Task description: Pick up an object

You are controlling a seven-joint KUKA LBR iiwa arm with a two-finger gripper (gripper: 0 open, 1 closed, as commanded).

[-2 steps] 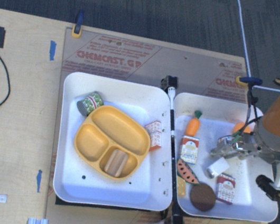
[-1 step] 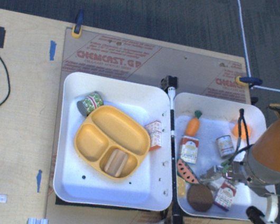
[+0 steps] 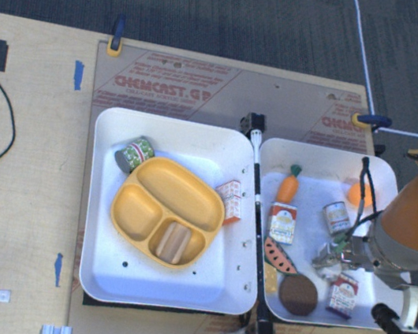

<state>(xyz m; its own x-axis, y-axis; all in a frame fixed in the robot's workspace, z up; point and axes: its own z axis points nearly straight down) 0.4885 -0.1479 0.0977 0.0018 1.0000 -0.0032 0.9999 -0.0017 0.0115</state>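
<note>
Camera view: gripper low in right bin, among small can, red-white packet and brown disc, likely seeking a grasp; its state cannot be told.

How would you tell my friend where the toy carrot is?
Look in the right white bin, near its far left corner. The carrot lies there just above a small white carton. It is plain orange with a green top, unlike the boxy carton.
</note>
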